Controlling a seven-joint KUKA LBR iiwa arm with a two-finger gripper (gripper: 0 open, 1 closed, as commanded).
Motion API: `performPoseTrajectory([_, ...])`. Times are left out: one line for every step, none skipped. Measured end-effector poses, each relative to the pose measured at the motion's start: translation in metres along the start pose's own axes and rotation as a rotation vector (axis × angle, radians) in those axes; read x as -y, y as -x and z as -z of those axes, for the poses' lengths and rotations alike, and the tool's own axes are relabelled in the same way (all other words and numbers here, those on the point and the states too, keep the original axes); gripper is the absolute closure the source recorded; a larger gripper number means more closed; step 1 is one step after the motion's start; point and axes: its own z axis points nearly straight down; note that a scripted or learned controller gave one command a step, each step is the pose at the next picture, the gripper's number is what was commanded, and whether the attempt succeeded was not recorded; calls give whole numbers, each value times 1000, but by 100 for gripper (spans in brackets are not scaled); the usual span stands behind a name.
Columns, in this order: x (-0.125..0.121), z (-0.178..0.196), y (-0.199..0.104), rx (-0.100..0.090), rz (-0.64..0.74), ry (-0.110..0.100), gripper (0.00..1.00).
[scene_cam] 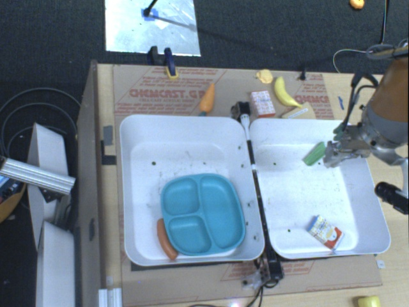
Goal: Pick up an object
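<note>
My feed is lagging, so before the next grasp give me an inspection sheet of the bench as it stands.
Surface: cardboard-covered bench bearing left bin and right bin.
Job's things: blue tray and orange sausage in left bin; small carton in right bin; green block at the pincer's tip.
Clutter: carrot, banana, pink box behind the bins.
Grippers: pincer over right bin; grip unclear.
Cables: black cable looped at left.
Surroundings: dark carpet, silver sheet, orange ball.

Grey arm (387, 130) with an orange band, dark cables looping above (metallic gripper (335, 151)).
</note>
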Motion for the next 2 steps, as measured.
performPoseTrajectory([30, -6, -24, 0, 0, -5, 100])
performPoseTrajectory([-1, 18, 22, 3, -6, 2, 100])
